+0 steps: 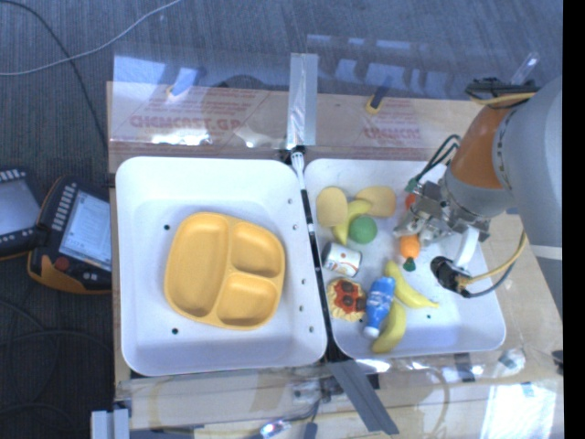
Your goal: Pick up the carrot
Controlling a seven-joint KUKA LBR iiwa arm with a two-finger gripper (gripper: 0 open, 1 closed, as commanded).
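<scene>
Carrot (409, 246), probably light, stiff, slick plastic, sits under the pincer (418, 228), whose spread I cannot tell; grip its orange middle.

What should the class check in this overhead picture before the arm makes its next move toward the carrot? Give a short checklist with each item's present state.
1. Carrot in view in the right bin: ok.
2. Gripper positioned over the carrot: ok, it sits right at it.
3. Carrot between the fingers: cannot tell.
4. Space around the carrot: not ok; a banana lies just below and a green ball is to its left.
5. Yellow tray in the left bin, out of the way: ok.
</scene>
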